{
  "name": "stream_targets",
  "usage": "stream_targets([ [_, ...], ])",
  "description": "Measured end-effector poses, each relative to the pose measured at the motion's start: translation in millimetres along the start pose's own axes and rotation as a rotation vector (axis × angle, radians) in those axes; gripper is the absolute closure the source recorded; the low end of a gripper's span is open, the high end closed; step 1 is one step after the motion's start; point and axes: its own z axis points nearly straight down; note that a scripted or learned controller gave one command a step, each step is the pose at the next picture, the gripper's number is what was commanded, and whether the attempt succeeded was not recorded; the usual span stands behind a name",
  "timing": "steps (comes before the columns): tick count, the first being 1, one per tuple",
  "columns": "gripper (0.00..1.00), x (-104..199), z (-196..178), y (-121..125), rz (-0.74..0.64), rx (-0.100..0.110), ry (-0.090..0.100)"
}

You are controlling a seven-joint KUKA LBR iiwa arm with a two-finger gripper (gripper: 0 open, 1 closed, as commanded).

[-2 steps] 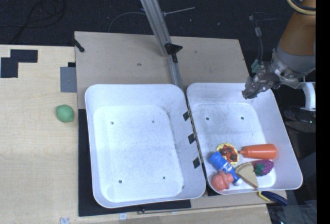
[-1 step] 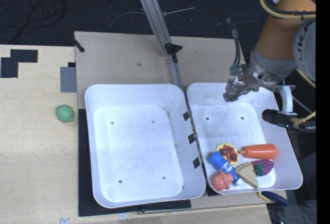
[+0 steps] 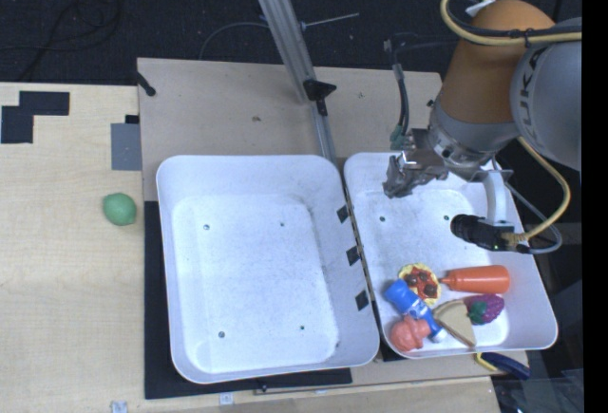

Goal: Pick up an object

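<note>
My gripper (image 3: 399, 181) hangs over the far left part of the right bin (image 3: 532, 330), with nothing visible between its fingers. Toys lie clustered at the bin's near end: an orange bottle-shaped toy (image 3: 475, 280), a yellow and red toy (image 3: 419, 281), a blue toy (image 3: 410, 302), a pink toy (image 3: 409, 333), a tan wedge (image 3: 457, 323) and a purple toy (image 3: 485, 309). The gripper stands well away from them, toward the far side.
The left bin (image 3: 180, 212) sits beside the right one. A green ball (image 3: 120, 209) rests on the bench at the far left. A slanted metal rail (image 3: 290, 36) rises behind the bins. A black cable part (image 3: 480, 232) hangs by the arm.
</note>
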Motion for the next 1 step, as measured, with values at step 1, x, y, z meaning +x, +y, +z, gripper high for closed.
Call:
stream_targets([
  [1, 1.0, 55.3, -8.5, -3.3, -0.001, -0.001, 0.0],
])
